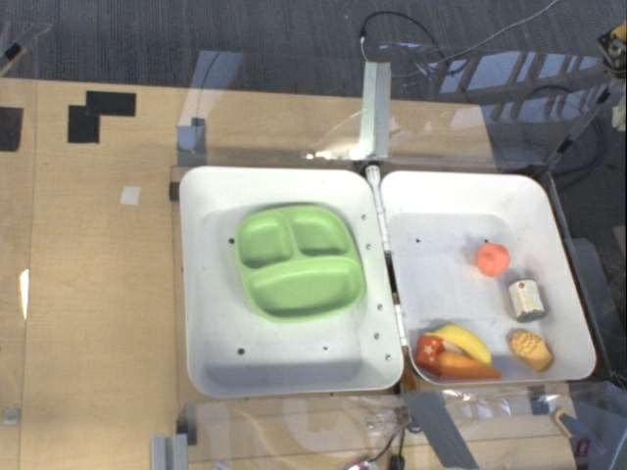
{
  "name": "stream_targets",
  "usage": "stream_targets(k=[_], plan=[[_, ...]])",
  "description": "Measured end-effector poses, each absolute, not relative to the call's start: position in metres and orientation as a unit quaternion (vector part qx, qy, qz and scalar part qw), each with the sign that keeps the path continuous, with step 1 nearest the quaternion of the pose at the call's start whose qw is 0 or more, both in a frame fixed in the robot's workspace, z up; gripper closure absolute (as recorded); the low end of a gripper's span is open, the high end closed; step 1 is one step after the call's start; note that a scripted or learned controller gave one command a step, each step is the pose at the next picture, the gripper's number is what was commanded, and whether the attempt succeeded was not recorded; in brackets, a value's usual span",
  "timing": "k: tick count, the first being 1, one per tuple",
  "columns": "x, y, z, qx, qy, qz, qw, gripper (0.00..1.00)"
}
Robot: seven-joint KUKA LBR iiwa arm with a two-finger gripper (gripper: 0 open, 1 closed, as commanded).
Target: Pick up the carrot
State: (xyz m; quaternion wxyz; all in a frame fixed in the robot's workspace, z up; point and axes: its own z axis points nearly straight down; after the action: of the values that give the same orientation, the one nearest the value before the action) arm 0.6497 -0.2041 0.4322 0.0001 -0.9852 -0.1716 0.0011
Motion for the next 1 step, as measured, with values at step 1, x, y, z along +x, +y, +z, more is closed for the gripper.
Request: stream_targets(k=[1], plan=[[0.6263, -0.2050, 0.4107, -0.989, -0.147, 0.0016, 0.001, 1.00]])
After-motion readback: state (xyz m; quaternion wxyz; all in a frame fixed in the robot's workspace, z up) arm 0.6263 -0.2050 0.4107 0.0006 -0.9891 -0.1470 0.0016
